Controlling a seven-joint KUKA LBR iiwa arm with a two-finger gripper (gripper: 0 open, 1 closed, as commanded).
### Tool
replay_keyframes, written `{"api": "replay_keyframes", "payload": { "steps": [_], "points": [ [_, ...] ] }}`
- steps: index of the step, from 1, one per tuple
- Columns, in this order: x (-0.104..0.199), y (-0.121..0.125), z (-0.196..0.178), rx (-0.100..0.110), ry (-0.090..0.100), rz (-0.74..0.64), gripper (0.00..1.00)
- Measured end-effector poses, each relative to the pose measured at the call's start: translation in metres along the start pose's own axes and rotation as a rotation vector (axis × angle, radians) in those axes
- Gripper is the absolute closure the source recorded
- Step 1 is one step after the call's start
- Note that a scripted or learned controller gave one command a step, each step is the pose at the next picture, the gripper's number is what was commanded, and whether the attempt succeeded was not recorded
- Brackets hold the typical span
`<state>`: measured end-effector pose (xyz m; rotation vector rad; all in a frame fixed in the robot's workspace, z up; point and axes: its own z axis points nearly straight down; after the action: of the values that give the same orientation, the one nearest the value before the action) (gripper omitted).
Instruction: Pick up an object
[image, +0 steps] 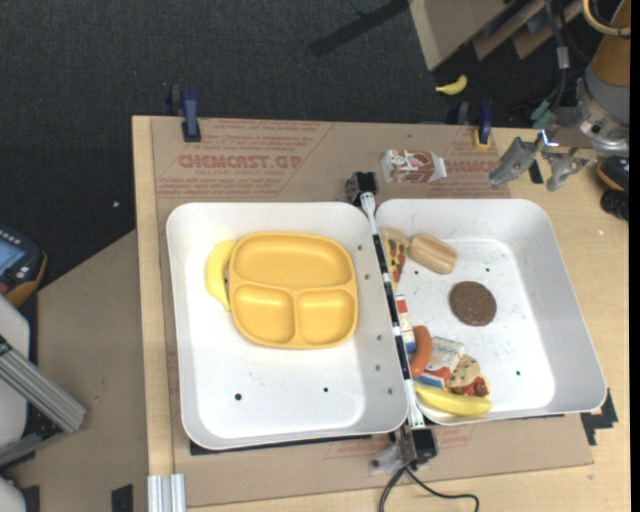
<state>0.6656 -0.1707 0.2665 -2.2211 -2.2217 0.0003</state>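
- Cardboard printed with red lettering covers the desk (300, 150), blue clamps pinning its far edge; dark carpet lies beyond.
- Two white bins sit side by side on it: the left bin (200, 390) and the right bin (545, 300).
- A yellow divided tray (293, 288) lies in the left bin, with a yellow piece (215, 272) peeking out from under its left edge.
- The right bin holds a tan bun-like roll (432, 253), a brown round patty (472, 302), a pizza slice (393, 255) by the divider, a red sausage (421, 346), a small packet (446, 360) and a banana (452, 402) at the near corner.
- A small wrapped packet (412, 165) lies on the cardboard beyond the bins.
- The jaws (538, 163) hang past the right bin's far right corner, spread apart with nothing between them.
- Every object in the right bin lies well apart from the jaws; the roll is the closest to them.
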Motion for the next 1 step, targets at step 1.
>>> {"api": "replay_keyframes", "payload": {
  "steps": [1],
  "points": [
    [-0.0264,-0.0485,0.1248,0.014,0.003,0.005,0.00]
  ]
}}
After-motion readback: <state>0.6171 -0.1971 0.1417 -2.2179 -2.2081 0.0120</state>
